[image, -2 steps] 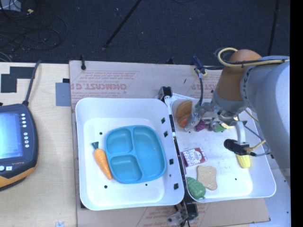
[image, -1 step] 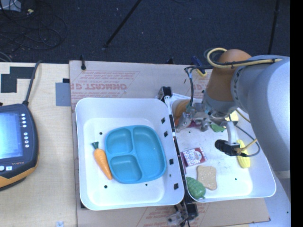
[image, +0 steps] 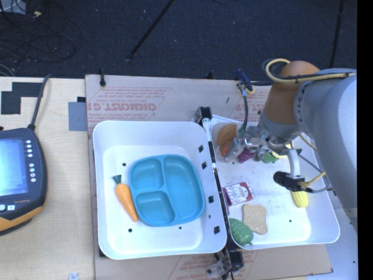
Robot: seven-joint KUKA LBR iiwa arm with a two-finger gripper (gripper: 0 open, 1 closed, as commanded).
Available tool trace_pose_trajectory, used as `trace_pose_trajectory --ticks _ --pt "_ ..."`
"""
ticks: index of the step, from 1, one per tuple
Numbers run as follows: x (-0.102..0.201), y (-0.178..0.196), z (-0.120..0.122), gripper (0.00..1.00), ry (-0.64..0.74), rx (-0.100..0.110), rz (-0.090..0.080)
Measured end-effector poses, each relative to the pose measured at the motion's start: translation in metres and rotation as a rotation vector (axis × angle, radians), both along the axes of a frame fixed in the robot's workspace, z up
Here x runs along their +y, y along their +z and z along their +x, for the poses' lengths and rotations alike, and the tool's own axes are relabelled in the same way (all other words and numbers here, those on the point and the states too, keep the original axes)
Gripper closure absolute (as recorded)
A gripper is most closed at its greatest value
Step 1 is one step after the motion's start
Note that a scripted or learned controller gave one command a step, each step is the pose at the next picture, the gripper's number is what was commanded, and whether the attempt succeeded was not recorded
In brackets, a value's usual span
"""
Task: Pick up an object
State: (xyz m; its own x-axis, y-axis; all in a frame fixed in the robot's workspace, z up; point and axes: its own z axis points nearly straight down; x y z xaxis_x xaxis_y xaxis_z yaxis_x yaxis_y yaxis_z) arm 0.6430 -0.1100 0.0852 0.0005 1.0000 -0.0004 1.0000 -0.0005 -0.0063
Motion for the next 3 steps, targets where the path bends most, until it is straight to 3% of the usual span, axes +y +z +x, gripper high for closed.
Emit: trace_pose_trajectory --ticks 1,3 --pt "0.03 -0.001 -0.001 0.0 0.003 0.005 0.001" --pt "0.005 0.0 0.0 0.0 0.001 -0.001 0.0"
